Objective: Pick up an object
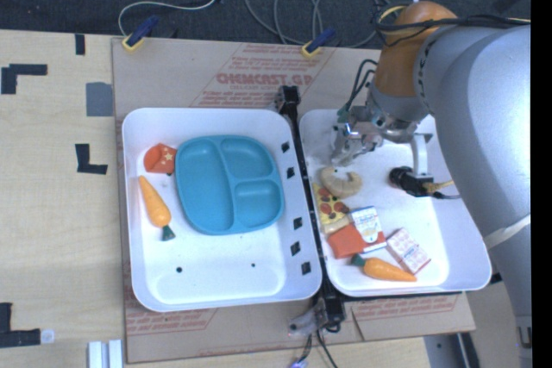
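Note:
My gripper hangs over the back left part of the right bin, fingertips pointing down just above a tan cookie-like piece. Nothing shows between its fingers. In front of that piece lie a pizza slice, a red block, a small white carton, a pink-and-white box and an orange carrot.
The left bin holds a blue divided plate, a red tomato-like piece and a second carrot. The grey arm covers the right bin's far right side. A black divider runs between the bins.

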Robot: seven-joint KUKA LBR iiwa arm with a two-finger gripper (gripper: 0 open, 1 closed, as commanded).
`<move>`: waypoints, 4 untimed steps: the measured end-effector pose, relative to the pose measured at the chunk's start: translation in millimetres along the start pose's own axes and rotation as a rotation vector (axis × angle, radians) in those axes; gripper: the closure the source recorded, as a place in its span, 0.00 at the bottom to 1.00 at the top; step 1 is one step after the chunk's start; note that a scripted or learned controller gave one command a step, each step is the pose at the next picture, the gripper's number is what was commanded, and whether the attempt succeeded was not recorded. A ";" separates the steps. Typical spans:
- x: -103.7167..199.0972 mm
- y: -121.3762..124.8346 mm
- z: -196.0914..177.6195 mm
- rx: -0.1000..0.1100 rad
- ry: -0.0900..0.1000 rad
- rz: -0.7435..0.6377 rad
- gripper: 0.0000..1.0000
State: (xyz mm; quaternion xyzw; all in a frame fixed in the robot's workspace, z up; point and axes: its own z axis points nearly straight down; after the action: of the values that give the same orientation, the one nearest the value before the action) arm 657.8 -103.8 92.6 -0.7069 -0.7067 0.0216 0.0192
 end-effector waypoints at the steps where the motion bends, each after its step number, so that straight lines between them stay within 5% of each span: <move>1: 0.2 -0.1 0.2 0.001 0.000 0.000 0.00; 2: -30.7 1.9 -8.4 -0.019 0.011 0.005 0.00; 3: -85.9 -47.8 -24.8 -0.056 0.002 0.000 0.00; 4: -45.0 -8.0 9.5 -0.026 0.002 0.007 0.00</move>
State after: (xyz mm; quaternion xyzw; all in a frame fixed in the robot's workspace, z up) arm 649.3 -148.8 83.7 -0.7095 -0.7045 0.0118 0.0106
